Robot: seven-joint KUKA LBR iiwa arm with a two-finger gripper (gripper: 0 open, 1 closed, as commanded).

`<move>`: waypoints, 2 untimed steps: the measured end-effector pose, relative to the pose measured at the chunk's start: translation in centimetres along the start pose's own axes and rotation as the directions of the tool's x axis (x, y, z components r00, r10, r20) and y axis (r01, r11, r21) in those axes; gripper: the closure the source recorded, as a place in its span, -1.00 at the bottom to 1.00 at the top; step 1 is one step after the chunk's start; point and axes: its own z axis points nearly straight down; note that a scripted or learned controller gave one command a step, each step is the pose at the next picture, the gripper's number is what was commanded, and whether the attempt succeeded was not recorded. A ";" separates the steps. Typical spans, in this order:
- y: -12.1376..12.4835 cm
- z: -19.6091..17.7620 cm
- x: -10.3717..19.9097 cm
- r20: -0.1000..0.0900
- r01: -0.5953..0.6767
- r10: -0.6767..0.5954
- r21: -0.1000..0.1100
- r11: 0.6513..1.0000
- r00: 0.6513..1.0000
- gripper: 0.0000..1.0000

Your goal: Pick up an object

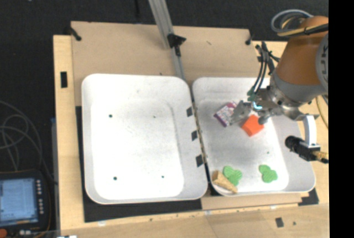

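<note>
In the camera view, two white bins are seen side by side: the left bin (138,137) in the middle of the frame and the right bin (276,148) toward the right. The arm (301,65) enters from the upper right, and its gripper (251,114) is held low over the upper middle of the right bin. Directly at the gripper's tip, slightly below and right of it in the frame, an orange block (253,126) is found, touching or nearly touching the hardware. Whether the block is actually gripped cannot be told, nor how the gripper is set. Just left of the gripper a purple-and-white wrapped item (224,114) lies, its long axis tilted from lower left to upper right. Along the bin's lower edge two green pieces (233,175) (268,174) and a tan piece (224,181) are seen, well apart from the gripper. The orange block is judged the nearest candidate; it appears compact, with no clear long axis.
</note>
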 end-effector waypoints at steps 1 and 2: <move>0.1 -0.3 0.0 0.001 -0.002 0.002 -0.006 1.000 1.000 -1.00; -0.4 5.8 -0.7 0.002 -0.003 0.003 0.001 1.000 1.000 -1.00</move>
